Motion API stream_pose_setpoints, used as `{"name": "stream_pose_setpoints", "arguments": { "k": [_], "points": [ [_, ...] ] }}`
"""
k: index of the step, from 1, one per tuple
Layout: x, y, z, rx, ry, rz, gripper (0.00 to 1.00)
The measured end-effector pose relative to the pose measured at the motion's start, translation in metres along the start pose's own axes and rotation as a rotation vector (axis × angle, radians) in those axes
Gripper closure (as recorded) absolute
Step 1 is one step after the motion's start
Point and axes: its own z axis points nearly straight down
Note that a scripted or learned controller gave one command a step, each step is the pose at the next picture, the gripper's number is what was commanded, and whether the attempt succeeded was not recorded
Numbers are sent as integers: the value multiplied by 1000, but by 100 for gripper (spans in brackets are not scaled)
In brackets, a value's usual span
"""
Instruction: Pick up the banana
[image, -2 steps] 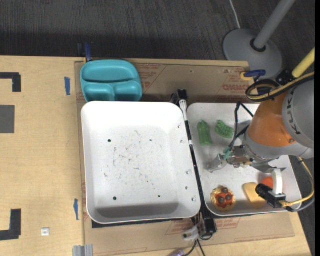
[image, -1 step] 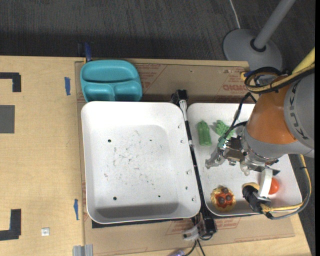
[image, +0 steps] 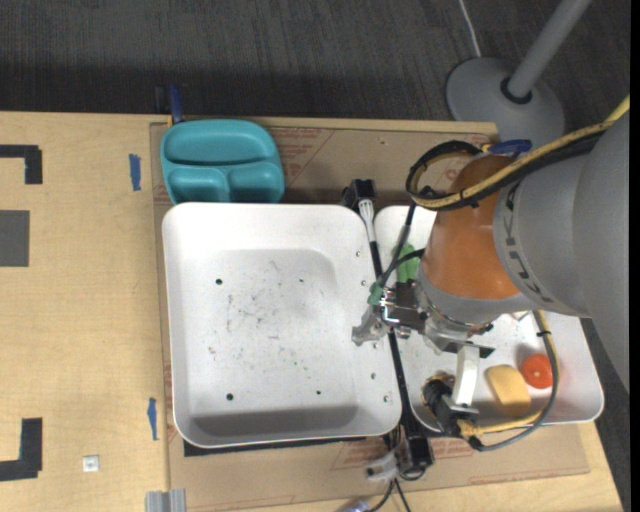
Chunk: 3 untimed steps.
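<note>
A yellow blocky thing (image: 507, 388), perhaps the banana, lies in the right bin's (image: 575, 345) near right corner, beside an orange ball (image: 539, 372). The arm (image: 470, 260) hangs over that bin's left edge, its grip impossible to tell; descending there risks striking the rim.

Floor: we see dark grey carpet (image: 300, 50) along the top.
Stand: we see a grey round base (image: 485, 92) and pole (image: 550, 45), top right.
Counter: we see a tan counter (image: 80, 320) with black marks (image: 25, 165) and blue tape (image: 135, 172).
</note>
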Motion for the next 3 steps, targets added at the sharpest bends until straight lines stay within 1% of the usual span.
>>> {"name": "stream_pose_setpoints", "arguments": {
  "k": [1, 2, 3],
  "points": [
    [99, 37, 44, -1, 0, -32, 0],
    [145, -27, 95, -1, 0, 56, 0],
    [168, -34, 60, 0, -1, 430, 0]
  ]
}}
